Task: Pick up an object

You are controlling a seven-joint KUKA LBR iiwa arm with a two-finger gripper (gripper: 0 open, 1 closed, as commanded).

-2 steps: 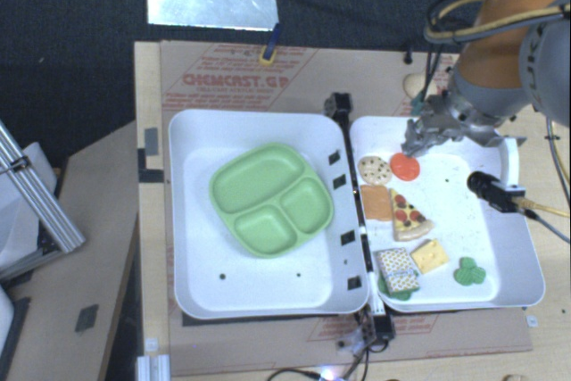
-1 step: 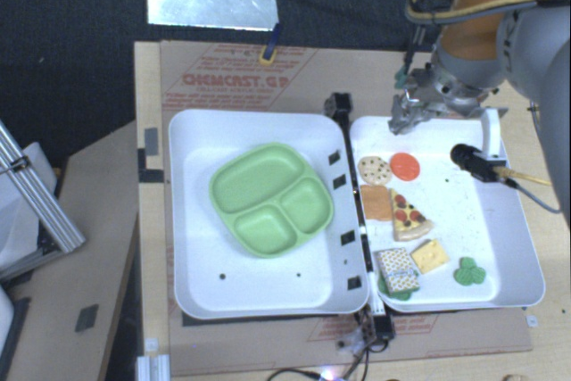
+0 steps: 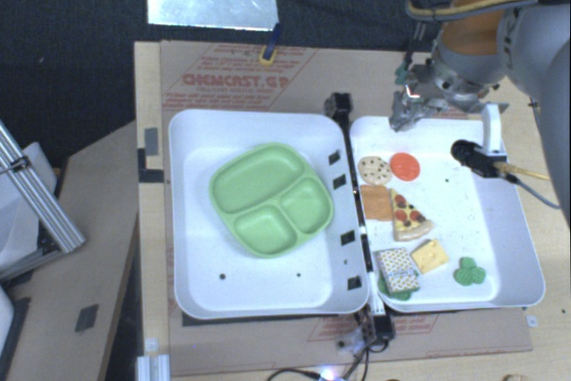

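While the arm reaches in from the right, its gripper hangs over the far left corner of the right bin, above bare bin floor; whether it is apart or together cannot be told from this angle, and nothing can be seen clamped in it. Toy food lies along the left side of that bin. Nearest the gripper are a round cookie with dark chips and, just beside it, a flat red tomato slice. Below them sit a tan toast, a pizza wedge with red dots, a yellow cheese block and a patterned sandwich near the front wall. A green broccoli piece lies apart toward the front right. In the left bin rests a pale green tray with three compartments.
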